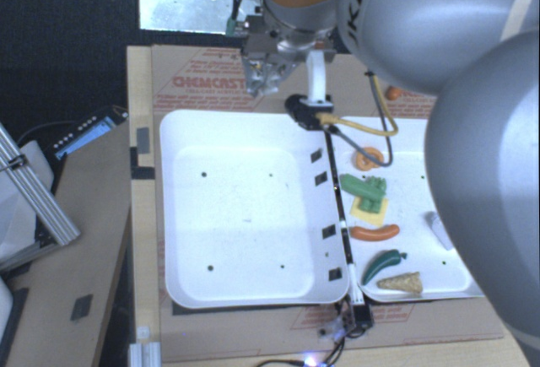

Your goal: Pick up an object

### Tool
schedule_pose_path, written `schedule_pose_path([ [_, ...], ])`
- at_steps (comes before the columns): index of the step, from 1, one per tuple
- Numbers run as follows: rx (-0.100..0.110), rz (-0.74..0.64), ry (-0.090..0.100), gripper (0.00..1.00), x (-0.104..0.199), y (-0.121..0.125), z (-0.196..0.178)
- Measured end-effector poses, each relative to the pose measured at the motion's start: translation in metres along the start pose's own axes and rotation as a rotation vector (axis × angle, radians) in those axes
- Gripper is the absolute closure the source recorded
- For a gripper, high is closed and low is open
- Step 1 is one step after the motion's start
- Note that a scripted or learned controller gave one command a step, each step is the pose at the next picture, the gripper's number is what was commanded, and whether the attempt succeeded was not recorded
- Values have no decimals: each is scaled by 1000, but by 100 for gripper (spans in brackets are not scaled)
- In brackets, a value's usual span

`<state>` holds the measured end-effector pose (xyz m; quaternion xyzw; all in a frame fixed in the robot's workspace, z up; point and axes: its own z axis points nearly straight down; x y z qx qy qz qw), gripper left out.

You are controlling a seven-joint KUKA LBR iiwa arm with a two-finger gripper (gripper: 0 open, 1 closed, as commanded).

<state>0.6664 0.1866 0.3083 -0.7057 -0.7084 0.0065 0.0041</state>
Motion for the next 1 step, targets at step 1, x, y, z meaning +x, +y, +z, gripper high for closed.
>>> schedule_pose_path([
  [1,-23,-5,8,100,50,1,-71],
])
